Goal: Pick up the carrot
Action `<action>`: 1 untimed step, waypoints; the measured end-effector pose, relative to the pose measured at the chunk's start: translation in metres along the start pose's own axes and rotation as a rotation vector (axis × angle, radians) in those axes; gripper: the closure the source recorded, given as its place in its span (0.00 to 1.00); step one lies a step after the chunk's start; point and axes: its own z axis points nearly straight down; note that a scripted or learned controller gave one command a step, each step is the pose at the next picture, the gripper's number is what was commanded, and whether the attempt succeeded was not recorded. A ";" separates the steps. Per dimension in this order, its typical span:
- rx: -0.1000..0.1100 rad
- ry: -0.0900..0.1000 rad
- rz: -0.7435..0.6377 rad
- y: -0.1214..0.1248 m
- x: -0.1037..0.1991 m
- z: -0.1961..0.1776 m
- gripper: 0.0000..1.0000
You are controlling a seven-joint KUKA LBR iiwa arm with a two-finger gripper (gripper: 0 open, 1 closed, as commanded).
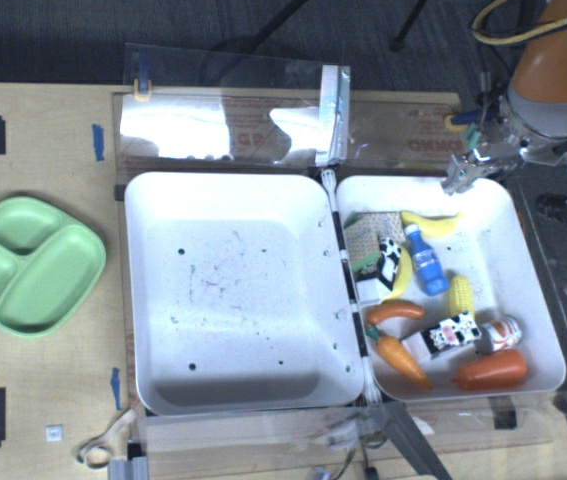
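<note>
The carrot is orange with a small green top and lies at the front left of the right bin, close to the divider between the bins. The gripper hangs over the right bin's far right corner, well behind the carrot and apart from it. An orange band sits on the arm above the wrist.
Packed around the carrot are an orange-red sausage-like piece, a cow-patterned carton, a small can and a red vegetable. Further back lie a corn cob, blue bottle and banana. A green divided plate sits left of the left bin.
</note>
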 end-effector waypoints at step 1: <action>-0.001 0.000 0.085 -0.001 -0.001 -0.007 1.00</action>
